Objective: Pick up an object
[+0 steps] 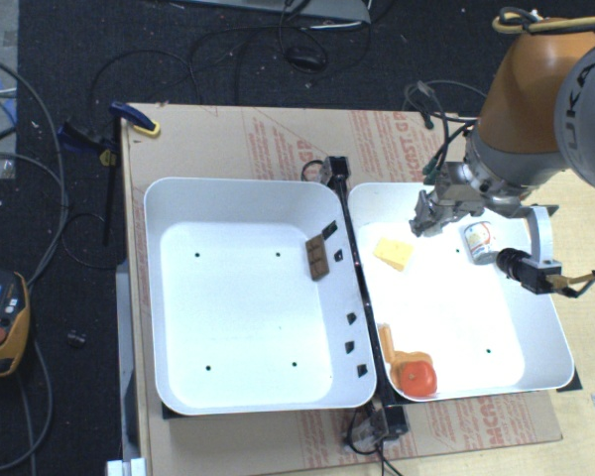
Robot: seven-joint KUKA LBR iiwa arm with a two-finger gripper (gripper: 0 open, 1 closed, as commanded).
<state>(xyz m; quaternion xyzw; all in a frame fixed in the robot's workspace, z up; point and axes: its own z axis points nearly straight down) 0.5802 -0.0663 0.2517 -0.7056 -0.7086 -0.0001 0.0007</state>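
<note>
The big grey and orange arm reaches over the right bin's far edge. The left bin has a little brown bar near its right wall. The gripper hangs just above the right bin's floor; I cannot tell its state. Near it lie a yellow block and a small white can. A red tomato touching an orange piece sits in the near left corner.

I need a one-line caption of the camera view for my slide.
KUKA arm's gripper hovers over the right bin, near a yellow block and small can.
</note>
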